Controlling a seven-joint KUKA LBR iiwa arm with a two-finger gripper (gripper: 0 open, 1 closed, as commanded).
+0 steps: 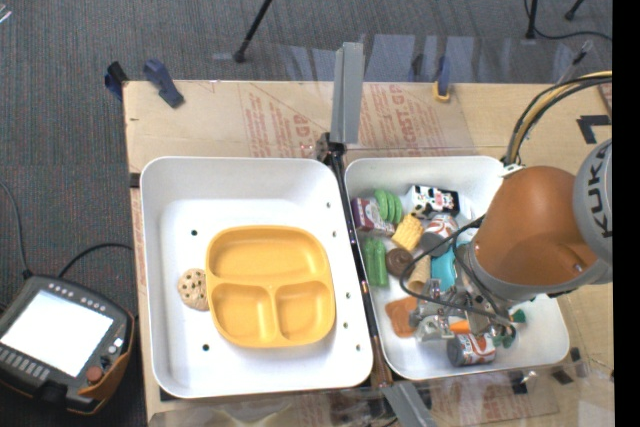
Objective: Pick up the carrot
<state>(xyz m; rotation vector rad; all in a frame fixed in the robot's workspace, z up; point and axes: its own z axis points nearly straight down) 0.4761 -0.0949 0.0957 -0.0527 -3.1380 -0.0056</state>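
The carrot (400, 317) appears as an orange piece on the floor of the right bin (545, 340), near its front left. A thin orange sliver pokes out further right, under the tool. My gripper (440, 315) hangs low over this spot among the clutter, just right of the orange piece. The arm's orange band (530, 230) sits above it and hides much of the tool. Whether anything is held is hidden from view.
Around the gripper the right bin holds green toys (376, 262), a yellow waffle-like piece (406, 233), a cow-patterned box (432, 201), a teal item (445, 267) and a small can (470, 350). The left bin (165, 215) holds a yellow divided plate (270, 287) and a cookie (193, 288).
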